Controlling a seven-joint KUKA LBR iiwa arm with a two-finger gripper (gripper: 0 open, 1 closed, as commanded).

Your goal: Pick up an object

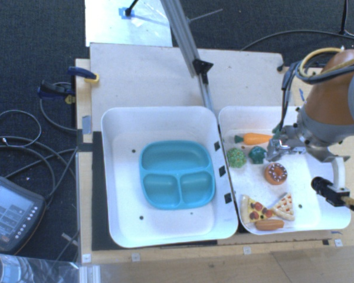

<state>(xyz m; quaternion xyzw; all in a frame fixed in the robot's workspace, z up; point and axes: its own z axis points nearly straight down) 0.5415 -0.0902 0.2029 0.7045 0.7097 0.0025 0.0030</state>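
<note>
The right bin (342, 220) holds toy food: an orange carrot (255, 138), a light green broccoli (236, 158), a dark green vegetable (258, 154), a sprinkled donut (276, 174), two pizza slices (255, 207) (283, 206) and a hot dog (269, 223). My gripper (277, 148) hangs low in this bin. It sits just right of the dark green vegetable, below the carrot's tip and above the donut. Nothing visible is held in it.
The left bin (121, 217) carries a blue divided plate (177, 174). A metal pole (186, 34) slants down to the seam between the bins. The arm's orange and grey body (333, 99) covers the right bin's upper right corner. A black part (325, 188) sticks out nearby.
</note>
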